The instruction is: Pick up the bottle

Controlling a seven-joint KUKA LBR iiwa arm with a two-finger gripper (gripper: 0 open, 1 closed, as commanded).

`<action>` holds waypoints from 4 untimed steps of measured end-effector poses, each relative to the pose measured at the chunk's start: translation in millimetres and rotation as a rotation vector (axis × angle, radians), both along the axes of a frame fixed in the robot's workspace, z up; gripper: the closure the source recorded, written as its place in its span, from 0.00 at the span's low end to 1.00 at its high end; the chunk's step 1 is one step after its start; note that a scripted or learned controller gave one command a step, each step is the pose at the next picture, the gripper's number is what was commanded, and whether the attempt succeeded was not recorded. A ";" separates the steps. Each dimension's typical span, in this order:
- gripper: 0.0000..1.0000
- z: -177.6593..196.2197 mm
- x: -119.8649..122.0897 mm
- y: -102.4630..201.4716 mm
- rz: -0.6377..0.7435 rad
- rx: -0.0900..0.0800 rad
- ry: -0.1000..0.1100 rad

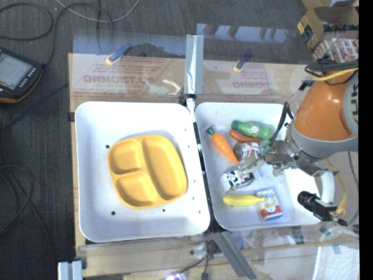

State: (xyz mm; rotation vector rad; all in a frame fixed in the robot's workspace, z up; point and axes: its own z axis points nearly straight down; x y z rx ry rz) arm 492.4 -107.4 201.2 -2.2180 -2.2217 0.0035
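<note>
Two bins [87, 156] – one bottle [252, 129]; one carrot [221, 145].

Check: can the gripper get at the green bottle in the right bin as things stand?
Probably yes. The green bottle lies on its side at the right bin's far end, top uncovered; the gripper hovers just short of it. A carrot and can crowd its near side.

Faint reddish lettering ran across the clear sheet [125, 77] behind the left bin, too washed out to read for certain. A similar faded mark sat behind the right bin [250, 84]. Labels on the can [249, 150] and the small box [269, 205] were illegible.
</note>
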 end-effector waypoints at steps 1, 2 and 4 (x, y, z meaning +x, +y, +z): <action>0.00 29.7 63.9 -40.6 -0.001 0.000 -0.003; 0.00 -24.3 131.8 -55.3 0.041 -0.003 -0.001; 0.00 -88.3 177.7 -80.2 0.195 -0.004 -0.008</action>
